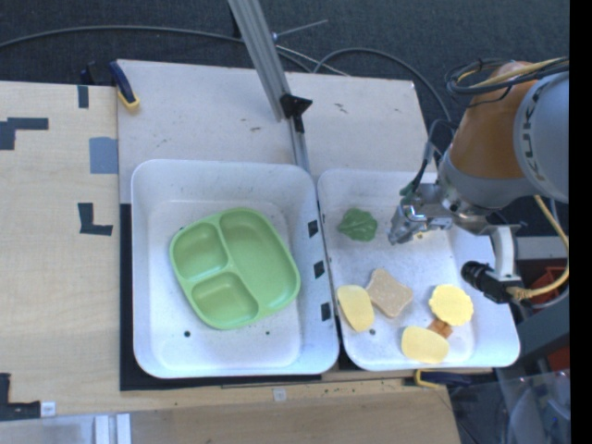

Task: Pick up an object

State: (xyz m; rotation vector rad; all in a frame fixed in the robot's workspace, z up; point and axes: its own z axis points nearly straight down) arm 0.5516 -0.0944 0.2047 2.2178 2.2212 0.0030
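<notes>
A grey robot arm with an orange band reaches in from the right, its upper bulk cut off at the frame edge, and lowers its hand [405, 225] over the right bin [481, 354] on the worktop [203, 118]. The hand reads as a small metallic cluster, too small and dark to tell how wide it stands; nothing can be seen between its tips. Just to its left, apart from it, lies a crumpled green leaf [357, 224] on the bin floor.

Nearer the front of the same bin sit four more food pieces: a yellow oval [355, 306] near the left wall, a tan bread-like square [389, 293] touching it, a yellow round piece [451, 304] to the right, and a second yellow piece [425, 344] at the front. A small brown scrap between the last two is partly hidden and hard to identify.

The left bin [148, 248] holds a green divided tray [234, 267] with three compartments, lying tilted in the middle.

A grey metal post [259, 40] crosses the top of the scene, its upper end cropped. A blue and yellow clamp [125, 86] grips the worktop's far left corner.
</notes>
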